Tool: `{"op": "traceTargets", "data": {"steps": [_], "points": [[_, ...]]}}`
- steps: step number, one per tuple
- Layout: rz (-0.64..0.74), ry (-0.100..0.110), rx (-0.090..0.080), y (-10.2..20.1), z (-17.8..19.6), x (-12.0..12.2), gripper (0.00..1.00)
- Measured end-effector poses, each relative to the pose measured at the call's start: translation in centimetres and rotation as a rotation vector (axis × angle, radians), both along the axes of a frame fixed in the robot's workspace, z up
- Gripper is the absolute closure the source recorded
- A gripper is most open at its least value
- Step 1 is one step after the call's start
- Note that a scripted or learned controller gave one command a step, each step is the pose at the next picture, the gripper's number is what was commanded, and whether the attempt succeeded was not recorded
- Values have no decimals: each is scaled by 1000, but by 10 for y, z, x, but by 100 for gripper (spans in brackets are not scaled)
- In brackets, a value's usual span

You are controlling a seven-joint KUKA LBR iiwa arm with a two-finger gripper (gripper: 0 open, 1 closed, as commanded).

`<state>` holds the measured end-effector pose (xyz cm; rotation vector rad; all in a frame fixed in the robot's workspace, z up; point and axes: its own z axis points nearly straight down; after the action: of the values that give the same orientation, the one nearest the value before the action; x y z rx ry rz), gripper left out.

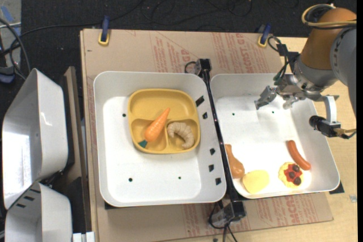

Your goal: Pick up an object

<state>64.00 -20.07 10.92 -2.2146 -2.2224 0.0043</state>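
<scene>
My gripper hangs over the back of the right bin, open, with nothing between its fingers. Toy foods lie along that bin's front, well apart from the gripper: a red sausage, a small yellow tart with dark berries, a pale yellow round piece and an orange drumstick-like piece by the left wall. In the left bin a yellow divided plate holds an orange carrot and a pale shrimp.
The two bins meet at a black-clipped divider. The grey arm with its orange band comes in from the upper right. Cables lie on the dark floor behind the bench, and white containers stand at the left.
</scene>
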Motion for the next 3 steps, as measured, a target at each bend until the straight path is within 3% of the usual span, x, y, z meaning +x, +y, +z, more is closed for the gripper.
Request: {"op": "traceTargets", "data": {"steps": [1,3], "points": [[1,-9,-3,0,15,2,100],[1,-13,-3,10,123,5,100]]}}
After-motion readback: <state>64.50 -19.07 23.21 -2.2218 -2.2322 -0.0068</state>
